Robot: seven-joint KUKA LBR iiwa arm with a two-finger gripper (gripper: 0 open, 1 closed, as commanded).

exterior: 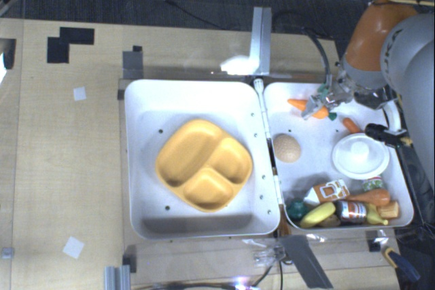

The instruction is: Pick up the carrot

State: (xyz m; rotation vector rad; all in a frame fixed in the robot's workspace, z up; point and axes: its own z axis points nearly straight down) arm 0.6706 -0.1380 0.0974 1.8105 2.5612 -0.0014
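The pincer (319,105) sits low over the carrot (299,104) in the right bin's (405,181) far corner (whether its fingers grip cannot be told). A sound pick likely needs fingers straddling the carrot's middle, clear of the wall.

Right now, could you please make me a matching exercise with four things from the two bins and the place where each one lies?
Things:
1. yellow divided plate
2. carrot
3. white bowl
4. banana

Places:
A. right bin, bottom edge, among the packed items
B. middle of the left bin
C. right bin, top, beside the hand
D. right bin, right side, near the middle

Pairs: 1-B, 2-C, 3-D, 4-A
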